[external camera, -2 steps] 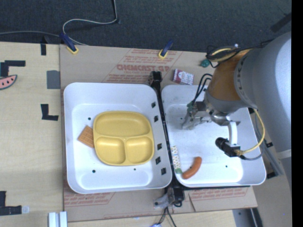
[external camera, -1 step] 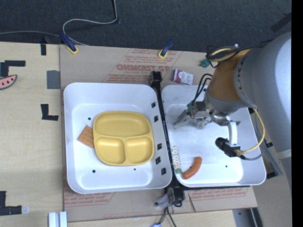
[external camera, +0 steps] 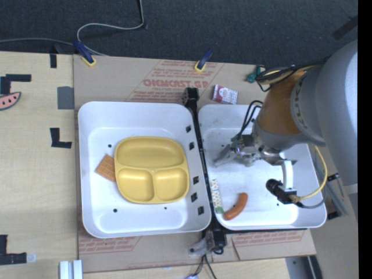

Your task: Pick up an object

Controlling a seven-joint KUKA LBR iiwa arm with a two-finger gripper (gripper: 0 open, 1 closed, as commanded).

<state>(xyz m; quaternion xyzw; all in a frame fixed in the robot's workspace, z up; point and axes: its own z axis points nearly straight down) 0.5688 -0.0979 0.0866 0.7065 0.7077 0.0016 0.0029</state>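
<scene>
Right, from my seat the nearest thing in the right bin point(external camera: 314, 214) is the orange sausage-shaped toy point(external camera: 235, 206), lying by the front wall just beside a small printed strip point(external camera: 216, 194) whose lettering I can't read. A little further back the gripper point(external camera: 224, 156) hangs over the bin floor, fingers spread into a narrow V with nothing between them. I judge this as the approach step: the pick is not yet made, and the sausage sits nearer the front than the fingertips. The next move calls for shifting toward it, turning the fingers across its width, then lowering and closing.

In the left bin point(external camera: 93, 156) rests a yellow divided plate point(external camera: 152, 168) with 3 compartments, partly covering a tan cracker-like piece point(external camera: 106, 167).

Beyond the bins, the cardboard sheet point(external camera: 168, 83) reads "CHEMCAST GP" in red. A small red packet point(external camera: 224, 94) lies there too, its print too small to make out.
</scene>
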